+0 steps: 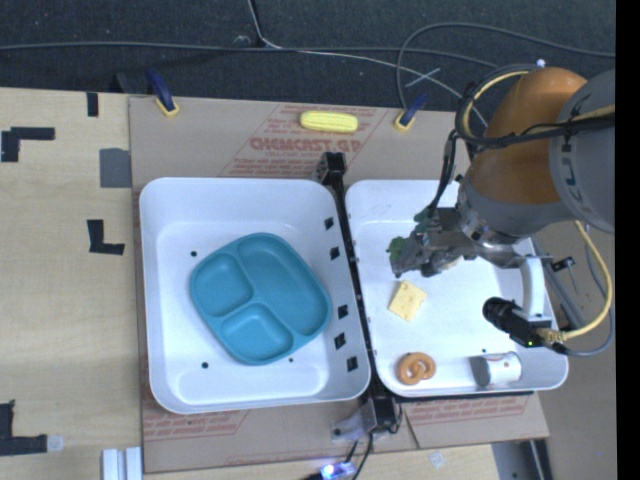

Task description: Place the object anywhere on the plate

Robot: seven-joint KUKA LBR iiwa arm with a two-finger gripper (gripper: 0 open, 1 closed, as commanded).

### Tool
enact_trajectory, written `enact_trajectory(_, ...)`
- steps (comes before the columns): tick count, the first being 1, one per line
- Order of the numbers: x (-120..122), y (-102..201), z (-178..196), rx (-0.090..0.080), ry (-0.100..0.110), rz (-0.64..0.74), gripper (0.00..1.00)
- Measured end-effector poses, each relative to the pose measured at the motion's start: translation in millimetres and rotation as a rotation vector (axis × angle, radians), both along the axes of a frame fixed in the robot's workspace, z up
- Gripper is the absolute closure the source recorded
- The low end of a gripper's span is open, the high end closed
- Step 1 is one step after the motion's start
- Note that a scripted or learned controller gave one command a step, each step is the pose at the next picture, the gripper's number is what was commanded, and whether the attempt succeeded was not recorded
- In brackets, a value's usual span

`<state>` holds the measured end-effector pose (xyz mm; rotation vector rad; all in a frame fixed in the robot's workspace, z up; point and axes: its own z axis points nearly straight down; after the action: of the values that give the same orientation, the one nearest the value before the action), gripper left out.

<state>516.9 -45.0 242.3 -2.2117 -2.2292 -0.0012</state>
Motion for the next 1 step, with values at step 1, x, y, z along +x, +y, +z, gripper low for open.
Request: enact_trajectory(1,31.0,41.6,0.2,-0.001,0.000,-0.002,1.00)
